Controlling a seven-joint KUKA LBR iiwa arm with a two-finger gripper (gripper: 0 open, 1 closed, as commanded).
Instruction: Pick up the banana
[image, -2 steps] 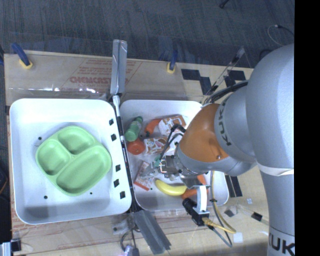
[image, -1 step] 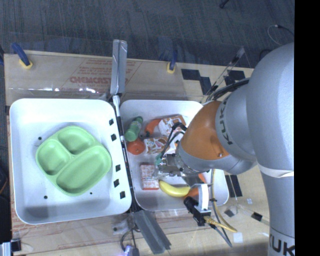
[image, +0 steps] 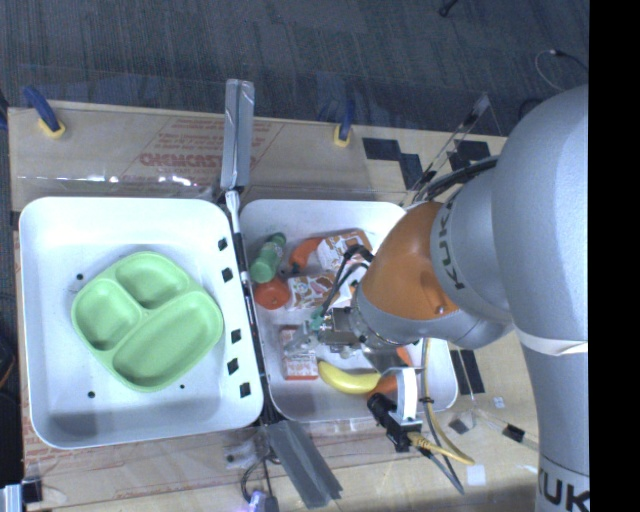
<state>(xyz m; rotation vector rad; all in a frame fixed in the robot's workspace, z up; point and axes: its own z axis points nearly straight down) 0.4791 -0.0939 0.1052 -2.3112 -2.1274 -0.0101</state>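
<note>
Closest to your camera is the arm (image: 530, 230) itself, its grey bulk and orange band looming over the right-hand bin (image: 300, 212) and hiding a good part of what lies in it. Below the band, the gripper (image: 335, 330) hangs low over the middle of that bin, among a clutter of small items: a green bottle (image: 267, 256), a red round piece (image: 270, 294) and some printed packets (image: 325, 255). You cannot tell from this angle how the hand is set (the wrist and cabling mask it). The banana (image: 348, 379) lies near the bin's front wall, just beside the gripper and a little toward you, resting on the bin floor with nothing closed around it. So judge the task as barely begun: the arm is in the right bin, close to the fruit, but the grasp and the lift are both left to do. The left bin (image: 40, 300) holds a green divided plate (image: 147, 319), well apart from all this.
</note>
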